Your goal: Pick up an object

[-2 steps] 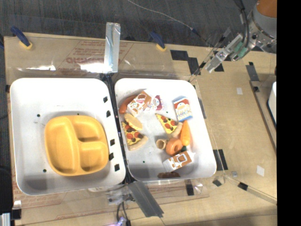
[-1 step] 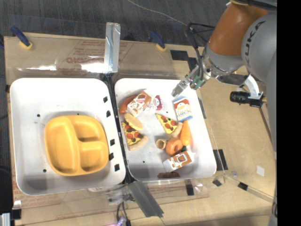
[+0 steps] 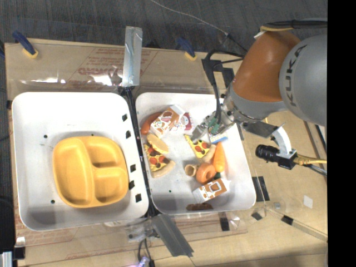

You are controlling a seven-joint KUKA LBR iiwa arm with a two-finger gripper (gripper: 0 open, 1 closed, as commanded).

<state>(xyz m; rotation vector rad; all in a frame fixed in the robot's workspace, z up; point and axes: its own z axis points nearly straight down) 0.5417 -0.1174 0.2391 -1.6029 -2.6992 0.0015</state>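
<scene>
- Your tool (image 3: 207, 128) hangs low over the right bin (image 3: 239, 196), toward its far right side; you cannot tell how it is set.
- Toy food fills that bin: a pizza slice (image 3: 199, 146) just beneath the tool, a carrot (image 3: 219, 158) beside it, a small carton (image 3: 211, 190) nearer.
- A yellow divided tray (image 3: 90, 171) sits in the left bin (image 3: 28, 110).

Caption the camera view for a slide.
KUKA arm's claw hovers over toy food in the right bin; yellow divided tray in the left bin.

The grey arm (image 3: 306, 71) bears the letters "KUKA"; print on the small cartons is too small to read.
</scene>
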